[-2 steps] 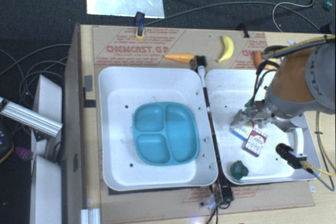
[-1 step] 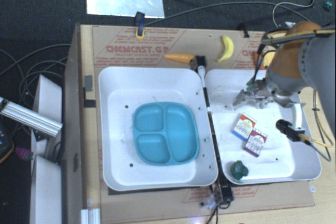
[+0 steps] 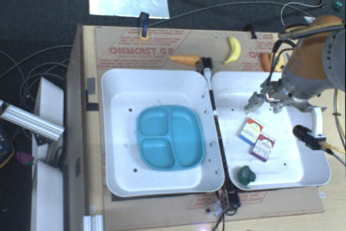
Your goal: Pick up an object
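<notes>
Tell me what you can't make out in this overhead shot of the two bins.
- Gripper, camera view: blurred and small, over the right bin.
- Two small boxes, camera view: print too small to read.
- Green object, camera view: too small to identify.
- Arm, camera view: cut off by the right edge.
</notes>
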Available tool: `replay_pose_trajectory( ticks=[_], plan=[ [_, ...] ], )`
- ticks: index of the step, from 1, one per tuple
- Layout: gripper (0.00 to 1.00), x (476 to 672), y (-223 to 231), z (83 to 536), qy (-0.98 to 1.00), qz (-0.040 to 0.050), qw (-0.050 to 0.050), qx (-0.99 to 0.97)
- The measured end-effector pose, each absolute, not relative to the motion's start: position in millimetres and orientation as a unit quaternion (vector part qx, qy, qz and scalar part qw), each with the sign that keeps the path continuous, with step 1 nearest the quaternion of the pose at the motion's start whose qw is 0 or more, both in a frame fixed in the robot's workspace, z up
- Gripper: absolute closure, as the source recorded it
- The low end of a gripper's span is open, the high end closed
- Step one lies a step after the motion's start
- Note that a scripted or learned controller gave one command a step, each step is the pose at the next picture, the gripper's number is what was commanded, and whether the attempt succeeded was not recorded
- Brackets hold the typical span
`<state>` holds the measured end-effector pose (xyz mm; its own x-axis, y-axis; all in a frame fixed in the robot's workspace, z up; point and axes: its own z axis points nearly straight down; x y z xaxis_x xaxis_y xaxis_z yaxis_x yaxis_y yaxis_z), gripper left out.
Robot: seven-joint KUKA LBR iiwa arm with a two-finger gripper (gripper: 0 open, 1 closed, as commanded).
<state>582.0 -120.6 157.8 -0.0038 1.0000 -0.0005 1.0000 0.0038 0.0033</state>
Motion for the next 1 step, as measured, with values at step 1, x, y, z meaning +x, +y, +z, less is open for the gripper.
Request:
replay_pose_trajectory(
  ticks=[1],
  plan=[
    [0.0,567.0,-114.9,84.3,0.708,0.0004,0.0,0.707]
  ],
)
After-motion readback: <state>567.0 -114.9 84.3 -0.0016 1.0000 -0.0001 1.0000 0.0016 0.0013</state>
